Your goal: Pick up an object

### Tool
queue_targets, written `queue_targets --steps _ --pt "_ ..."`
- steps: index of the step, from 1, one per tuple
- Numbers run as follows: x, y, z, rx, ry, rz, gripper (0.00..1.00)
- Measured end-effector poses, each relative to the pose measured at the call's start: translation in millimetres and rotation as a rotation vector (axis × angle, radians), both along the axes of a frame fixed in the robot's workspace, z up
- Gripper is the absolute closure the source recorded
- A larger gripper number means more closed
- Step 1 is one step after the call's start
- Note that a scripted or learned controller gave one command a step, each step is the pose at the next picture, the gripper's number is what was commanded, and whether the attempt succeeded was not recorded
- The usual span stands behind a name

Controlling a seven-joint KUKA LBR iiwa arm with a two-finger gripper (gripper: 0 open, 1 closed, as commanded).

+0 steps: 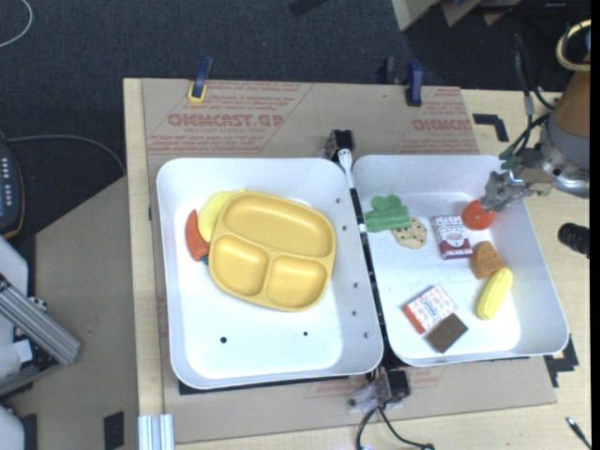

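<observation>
My gripper (497, 193) hangs over the far right corner of the right bin (534, 336), reaching in from the right. A small red round toy (478, 217) sits right at its tip, touching or nearly touching it. I cannot tell whether the toy is gripped. Close by in the same bin lie a red-and-white carton (453, 236), a brown bread-like piece (487, 259) and a yellow corn-shaped toy (494, 292).
The right bin also holds a green broccoli toy (384, 213), a cookie (410, 236), a red-and-white packet (428, 307) and a brown square (448, 332). In the left bin (262, 359) a yellow divided plate (272, 251) lies over a red piece (195, 237).
</observation>
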State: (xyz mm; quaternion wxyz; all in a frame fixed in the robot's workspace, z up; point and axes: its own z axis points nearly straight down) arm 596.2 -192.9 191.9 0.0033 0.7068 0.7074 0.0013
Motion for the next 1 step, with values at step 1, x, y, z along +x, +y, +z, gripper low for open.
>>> queue_targets --steps 1 --pt "1.2 -0.4 35.8 0.000 0.000 0.000 1.00"
